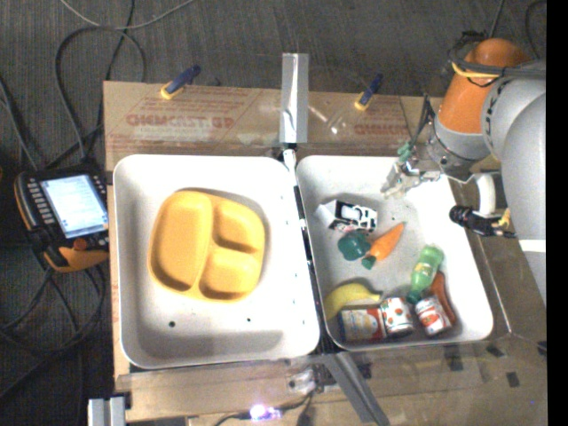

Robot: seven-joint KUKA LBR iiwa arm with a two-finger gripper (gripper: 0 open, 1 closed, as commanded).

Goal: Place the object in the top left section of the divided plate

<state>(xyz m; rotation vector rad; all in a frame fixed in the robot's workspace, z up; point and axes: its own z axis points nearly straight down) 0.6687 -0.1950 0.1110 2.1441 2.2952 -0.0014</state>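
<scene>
Over the far right corner of the right bin (484,322) hangs the gripper (401,177), pointing down toward the bin's upper edge, with nothing between its fingers that I can see; whether the jaws are spread or closed I cannot tell from this angle. Behind it the grey arm (524,149) with its orange band (466,100) reaches in from the right.

All the small things lie in that right bin: a black-and-white toy car (355,213), a carrot (386,241) with a dark green piece (353,246) touching its lower end, a green bottle (425,269), a banana (346,296), and a row of cans (390,318) along the near wall.

Left of the divider, the other bin (133,327) holds the yellow divided plate (209,243), sitting flat near the middle. A handheld screen (67,207) lies on the floor beside the bench.
</scene>
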